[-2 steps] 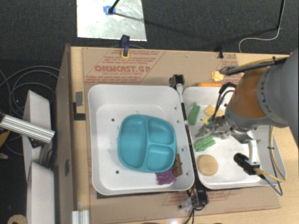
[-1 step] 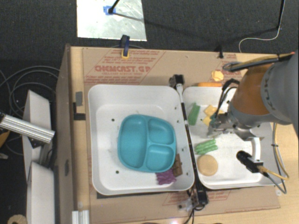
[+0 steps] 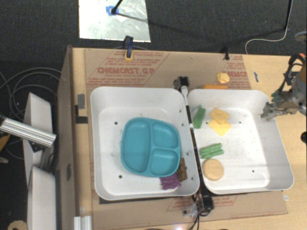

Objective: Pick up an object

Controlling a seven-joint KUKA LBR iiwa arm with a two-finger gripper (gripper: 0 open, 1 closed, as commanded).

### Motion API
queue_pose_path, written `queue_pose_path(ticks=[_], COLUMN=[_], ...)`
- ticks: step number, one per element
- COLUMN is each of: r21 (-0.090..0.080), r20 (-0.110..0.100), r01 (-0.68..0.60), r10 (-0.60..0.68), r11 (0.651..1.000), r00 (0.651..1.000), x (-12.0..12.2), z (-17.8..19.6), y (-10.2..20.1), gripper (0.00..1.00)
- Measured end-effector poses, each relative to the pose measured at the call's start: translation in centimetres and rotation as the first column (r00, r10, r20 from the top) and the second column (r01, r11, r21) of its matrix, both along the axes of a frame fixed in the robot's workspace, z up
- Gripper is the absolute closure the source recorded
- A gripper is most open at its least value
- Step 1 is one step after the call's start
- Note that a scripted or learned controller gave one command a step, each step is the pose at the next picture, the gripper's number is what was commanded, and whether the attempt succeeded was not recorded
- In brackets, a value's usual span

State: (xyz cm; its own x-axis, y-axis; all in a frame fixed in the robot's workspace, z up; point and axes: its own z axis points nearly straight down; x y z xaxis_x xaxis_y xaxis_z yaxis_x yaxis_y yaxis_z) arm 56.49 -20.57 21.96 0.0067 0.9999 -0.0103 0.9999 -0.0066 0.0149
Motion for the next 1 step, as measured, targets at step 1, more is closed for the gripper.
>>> queue_pose_path(ticks=[1], r21=[0.012], r20=[-0.012], r01=[-0.015], r10=[0.015], r11=[1.0], r00=[1.0], x=[-1.95], z=[2.67], y=[6.98], gripper=[1.0])
